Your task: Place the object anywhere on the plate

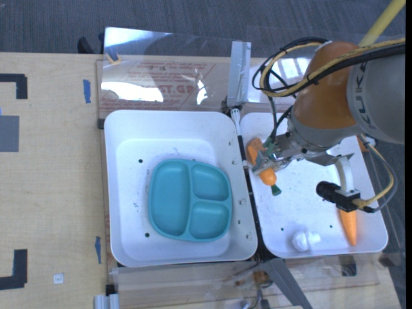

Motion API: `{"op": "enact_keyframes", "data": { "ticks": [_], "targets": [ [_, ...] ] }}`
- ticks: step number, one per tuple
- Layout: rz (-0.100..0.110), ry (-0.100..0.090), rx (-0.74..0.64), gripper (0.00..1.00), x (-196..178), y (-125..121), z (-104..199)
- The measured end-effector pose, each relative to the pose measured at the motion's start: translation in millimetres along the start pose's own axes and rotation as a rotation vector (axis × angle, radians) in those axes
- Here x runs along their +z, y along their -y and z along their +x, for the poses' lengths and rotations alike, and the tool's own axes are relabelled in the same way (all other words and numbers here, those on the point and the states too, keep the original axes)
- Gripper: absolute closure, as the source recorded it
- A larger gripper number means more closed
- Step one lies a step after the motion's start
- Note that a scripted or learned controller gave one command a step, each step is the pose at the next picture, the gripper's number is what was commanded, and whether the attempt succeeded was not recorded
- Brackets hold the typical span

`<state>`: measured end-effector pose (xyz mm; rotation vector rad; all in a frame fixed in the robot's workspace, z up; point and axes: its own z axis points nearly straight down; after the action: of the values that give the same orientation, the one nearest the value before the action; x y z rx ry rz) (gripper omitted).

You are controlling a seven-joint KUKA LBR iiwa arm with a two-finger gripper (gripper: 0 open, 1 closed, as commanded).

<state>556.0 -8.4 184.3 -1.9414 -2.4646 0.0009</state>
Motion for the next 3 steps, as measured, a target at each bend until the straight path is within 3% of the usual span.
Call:
{"op": "enact_keyframes", "data": {
  "ticks": [1, 2, 3],
  "targets": [
    [-0.004, 0.003, -0.229, 1.00, -0.3, -20.2, 71.9],
    [-0.004, 0.004, -0.228, 0.00, -0.4, -20.0, 70.6],
    [-0.008, 0.004, -0.226, 1.00, -10.9, -21.2, 70.7]
  ]
}}
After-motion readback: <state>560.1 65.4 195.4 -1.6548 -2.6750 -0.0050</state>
